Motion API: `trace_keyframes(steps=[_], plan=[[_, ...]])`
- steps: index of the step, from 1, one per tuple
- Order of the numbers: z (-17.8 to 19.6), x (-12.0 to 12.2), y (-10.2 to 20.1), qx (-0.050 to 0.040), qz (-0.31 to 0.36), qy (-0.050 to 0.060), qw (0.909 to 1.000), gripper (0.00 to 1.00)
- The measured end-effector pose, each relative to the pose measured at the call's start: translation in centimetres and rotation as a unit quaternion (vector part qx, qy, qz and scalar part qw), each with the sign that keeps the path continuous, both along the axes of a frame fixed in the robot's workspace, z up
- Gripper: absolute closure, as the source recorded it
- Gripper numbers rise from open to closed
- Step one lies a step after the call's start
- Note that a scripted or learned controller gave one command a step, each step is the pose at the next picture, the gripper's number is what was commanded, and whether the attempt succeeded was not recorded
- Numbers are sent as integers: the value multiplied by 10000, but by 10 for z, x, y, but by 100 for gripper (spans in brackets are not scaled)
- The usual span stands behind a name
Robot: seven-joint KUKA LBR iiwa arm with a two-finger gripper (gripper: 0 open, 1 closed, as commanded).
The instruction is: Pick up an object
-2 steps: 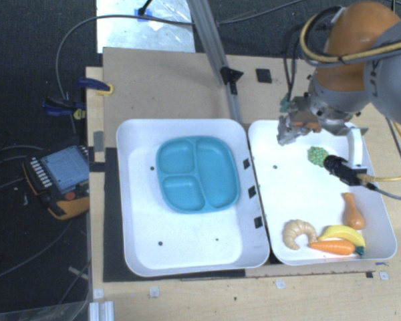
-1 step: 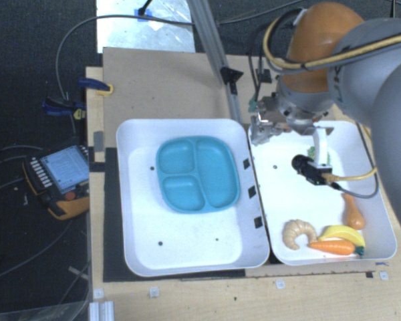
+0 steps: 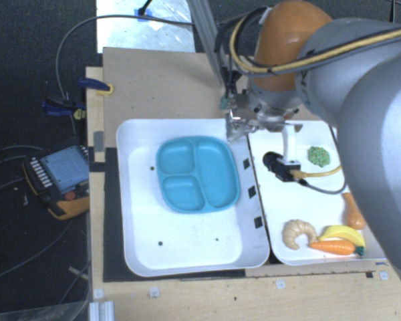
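While the gripper [image 3: 235, 124] hung above the rim between the two smooth white bins, you couldn't tell whether it was open or closed. A glossy blue three-compartment plate [image 3: 198, 174] lay in the left bin [image 3: 187, 241]; a bumpy green floret [image 3: 318, 156], ridged croissant [image 3: 299, 232], curved banana [image 3: 343, 233] and tapered carrot [image 3: 332, 247] lay in the right bin [image 3: 287, 206].

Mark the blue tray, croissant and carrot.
blue tray [image 3: 217, 172]: camera view, floor of its large compartment.
croissant [image 3: 299, 231]: camera view, middle of its curve.
carrot [image 3: 333, 247]: camera view, middle of its orange body.
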State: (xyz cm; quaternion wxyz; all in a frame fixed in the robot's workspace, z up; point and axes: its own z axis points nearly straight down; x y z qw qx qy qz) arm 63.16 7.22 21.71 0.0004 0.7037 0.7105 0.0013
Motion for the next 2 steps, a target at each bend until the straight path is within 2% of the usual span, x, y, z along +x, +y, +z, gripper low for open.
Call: trace_keyframes(steps=[1, 2], plan=[[14, 19, 36, 6, -4, -13, 10000, 100], [13, 18, 34, -3, -19, -2, 10000, 0]])
